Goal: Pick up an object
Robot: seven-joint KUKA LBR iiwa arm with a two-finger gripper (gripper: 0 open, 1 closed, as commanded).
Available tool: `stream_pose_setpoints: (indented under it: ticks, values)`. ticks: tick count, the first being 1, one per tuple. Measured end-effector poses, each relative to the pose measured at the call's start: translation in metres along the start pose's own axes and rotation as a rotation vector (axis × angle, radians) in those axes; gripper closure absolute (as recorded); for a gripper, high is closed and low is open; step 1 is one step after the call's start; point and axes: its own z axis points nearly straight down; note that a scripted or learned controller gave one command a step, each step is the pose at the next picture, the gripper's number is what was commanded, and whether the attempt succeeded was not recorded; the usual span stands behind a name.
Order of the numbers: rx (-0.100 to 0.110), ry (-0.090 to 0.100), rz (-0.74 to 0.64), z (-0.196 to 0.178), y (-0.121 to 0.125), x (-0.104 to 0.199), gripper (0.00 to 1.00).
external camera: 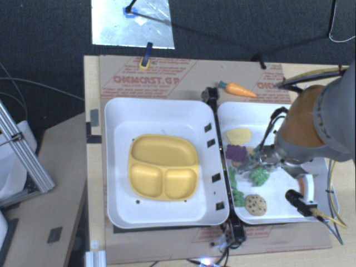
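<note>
The right bin (278, 107) holds several toy foods. A pale yellow flat piece (239, 134) lies near its back left. A purple bunch (236, 152) sits just in front of it. A green broccoli piece (259, 176) lies mid-bin, another green piece (237, 196) rests against the left wall, and a round speckled cookie (255, 204) lies at the front. My gripper (248, 164) hangs low over the bin, between the purple bunch and the broccoli and close to both. Nothing is visibly held.
The left bin (119, 121) carries a yellow divided plate (163, 166). An orange carrot (238, 89) lies on the cardboard behind the right bin. The grey arm (322, 121) covers the right bin's right side.
</note>
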Motion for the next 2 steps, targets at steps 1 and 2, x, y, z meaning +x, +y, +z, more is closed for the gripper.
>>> stream_pose_setpoints:
  ticks: [1,2]
  values:
    - [-0.003,0.0,0.0,-0.014,0.0,-0.001,1.0]
    - [0.002,0.001,0.005,-0.003,-0.024,0.013,1.0]
